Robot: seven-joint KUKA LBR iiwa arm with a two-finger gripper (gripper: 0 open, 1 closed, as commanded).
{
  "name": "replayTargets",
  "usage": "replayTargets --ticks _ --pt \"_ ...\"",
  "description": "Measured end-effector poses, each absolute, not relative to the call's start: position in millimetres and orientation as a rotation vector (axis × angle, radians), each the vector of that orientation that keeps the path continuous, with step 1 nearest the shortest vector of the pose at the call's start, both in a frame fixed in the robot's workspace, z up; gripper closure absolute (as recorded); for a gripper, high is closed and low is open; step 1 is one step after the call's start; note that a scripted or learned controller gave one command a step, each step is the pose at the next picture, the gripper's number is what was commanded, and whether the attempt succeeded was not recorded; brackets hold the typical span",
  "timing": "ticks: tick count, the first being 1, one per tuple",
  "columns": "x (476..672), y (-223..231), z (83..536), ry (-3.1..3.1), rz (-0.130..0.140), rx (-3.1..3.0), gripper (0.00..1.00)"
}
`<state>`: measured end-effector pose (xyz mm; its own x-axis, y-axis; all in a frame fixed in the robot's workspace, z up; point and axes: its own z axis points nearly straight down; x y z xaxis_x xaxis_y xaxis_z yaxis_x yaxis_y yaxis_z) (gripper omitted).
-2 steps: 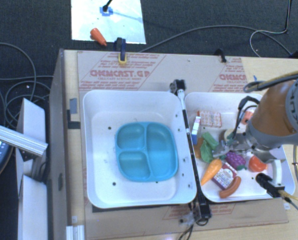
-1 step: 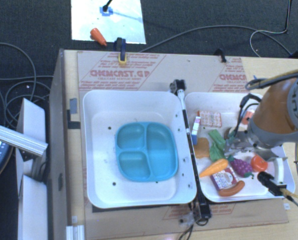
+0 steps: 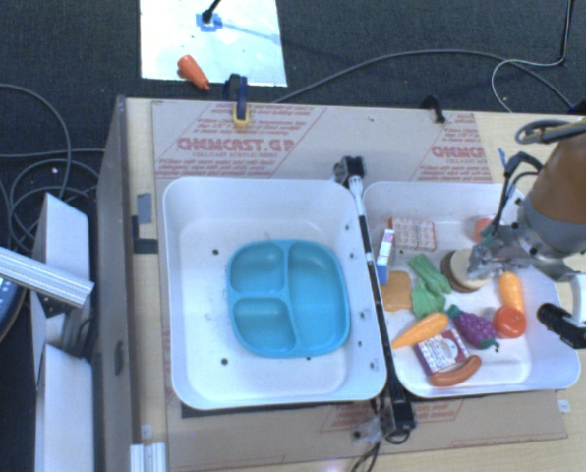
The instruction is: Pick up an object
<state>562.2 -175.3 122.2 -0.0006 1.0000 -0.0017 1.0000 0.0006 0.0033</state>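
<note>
The right white bin [image 3: 554, 367] holds several toy foods: a pink-and-white box [image 3: 414, 234], a green piece [image 3: 431, 278], a tan slice [image 3: 398, 291], a carrot [image 3: 421, 329], purple grapes [image 3: 475, 327], a red tomato [image 3: 509, 323], an orange piece [image 3: 510, 288], a sausage [image 3: 455, 370] and a round tan disc [image 3: 458, 268]. My gripper [image 3: 488, 259] hangs low over the bin's right-middle, right next to the tan disc and just above the orange piece. The arm's orange band [image 3: 568, 180] rises behind it. Nothing visibly sits in the gripper.
The left white bin [image 3: 200, 214] holds a blue divided plate [image 3: 288, 298]. A narrow divider with a clamp [image 3: 352, 175] separates the bins. Cables run over the dark floor behind the bench. A black bracket [image 3: 568, 324] sticks in at the right bin's edge.
</note>
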Motion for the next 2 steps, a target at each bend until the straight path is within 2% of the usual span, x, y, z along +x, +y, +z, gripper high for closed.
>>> replayTargets --ticks 1,2 --pt "562.1 -175 122 2.221 0.002 2.219 0.00" --pt "624.1 -200 93 2.225 0.001 2.215 0.00"
